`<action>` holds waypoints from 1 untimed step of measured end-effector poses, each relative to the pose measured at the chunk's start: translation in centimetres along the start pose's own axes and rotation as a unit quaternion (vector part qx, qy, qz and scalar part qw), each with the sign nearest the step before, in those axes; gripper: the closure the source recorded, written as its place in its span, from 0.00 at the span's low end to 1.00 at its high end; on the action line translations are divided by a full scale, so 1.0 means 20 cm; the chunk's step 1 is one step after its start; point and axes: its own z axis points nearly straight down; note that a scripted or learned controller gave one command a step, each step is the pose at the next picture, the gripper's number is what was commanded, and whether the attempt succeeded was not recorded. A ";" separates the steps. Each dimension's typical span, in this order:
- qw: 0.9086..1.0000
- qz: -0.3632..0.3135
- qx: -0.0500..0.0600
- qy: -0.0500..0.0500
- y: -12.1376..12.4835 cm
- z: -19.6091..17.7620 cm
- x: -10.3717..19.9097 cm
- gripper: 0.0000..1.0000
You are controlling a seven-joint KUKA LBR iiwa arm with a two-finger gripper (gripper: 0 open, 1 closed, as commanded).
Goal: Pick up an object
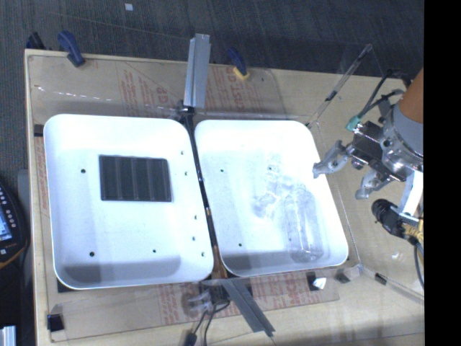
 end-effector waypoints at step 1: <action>0.995 -0.102 -0.001 0.001 0.02 0.18 0.01 0.00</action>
